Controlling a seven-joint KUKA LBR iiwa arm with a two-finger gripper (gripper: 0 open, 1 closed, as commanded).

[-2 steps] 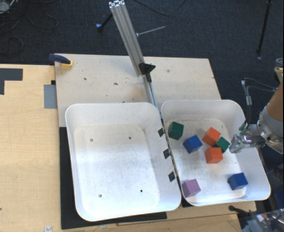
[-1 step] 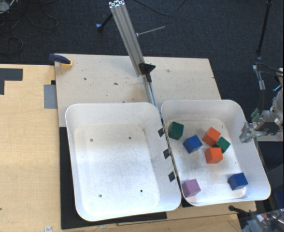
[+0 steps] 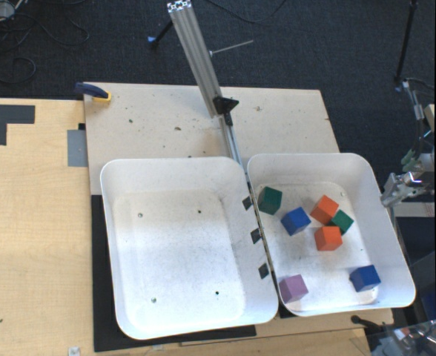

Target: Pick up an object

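The purple cube (image 3: pixel 293 287) sits apart from the others, in the right bin's (image 3: pixel 381 180) near left corner. It looks light and rigid, so I'd pinch two opposite flat faces. How wide my jaws are, I can't tell.

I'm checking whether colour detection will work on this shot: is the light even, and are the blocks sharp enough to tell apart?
Camera view: light is soft and fairly even, with faint shadows beside the blocks in the right bin; the white bin floors look bright but not blown out; the image is slightly soft, yet the orange block, blue block and purple block separate clearly; the dark floor at the top is dim.
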